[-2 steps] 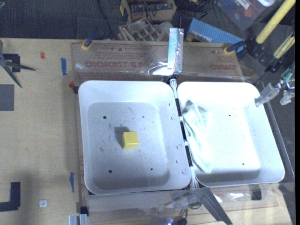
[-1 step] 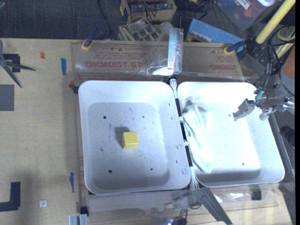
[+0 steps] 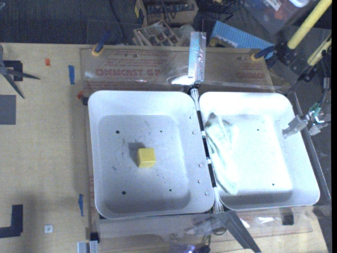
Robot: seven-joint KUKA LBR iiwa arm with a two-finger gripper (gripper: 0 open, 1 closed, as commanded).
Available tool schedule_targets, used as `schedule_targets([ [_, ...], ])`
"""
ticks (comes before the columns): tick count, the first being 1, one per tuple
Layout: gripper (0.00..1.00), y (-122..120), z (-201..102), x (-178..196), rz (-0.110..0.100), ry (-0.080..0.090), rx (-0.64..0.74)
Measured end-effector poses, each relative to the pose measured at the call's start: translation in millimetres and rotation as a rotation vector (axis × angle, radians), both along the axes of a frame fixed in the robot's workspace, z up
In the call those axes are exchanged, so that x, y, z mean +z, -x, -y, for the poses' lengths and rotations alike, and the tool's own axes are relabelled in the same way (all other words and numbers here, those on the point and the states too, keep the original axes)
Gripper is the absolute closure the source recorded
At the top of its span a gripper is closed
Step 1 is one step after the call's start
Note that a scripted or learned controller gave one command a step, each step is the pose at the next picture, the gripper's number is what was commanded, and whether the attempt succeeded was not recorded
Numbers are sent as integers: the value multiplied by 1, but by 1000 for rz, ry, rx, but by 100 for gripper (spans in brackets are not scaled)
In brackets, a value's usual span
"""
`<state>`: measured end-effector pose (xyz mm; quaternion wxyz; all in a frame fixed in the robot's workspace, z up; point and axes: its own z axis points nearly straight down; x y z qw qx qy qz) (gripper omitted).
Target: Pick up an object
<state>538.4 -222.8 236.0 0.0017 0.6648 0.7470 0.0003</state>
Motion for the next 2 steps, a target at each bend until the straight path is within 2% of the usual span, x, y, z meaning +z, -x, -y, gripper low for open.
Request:
schedule_targets([
  [2,0,0,0,0,0,0,0],
])
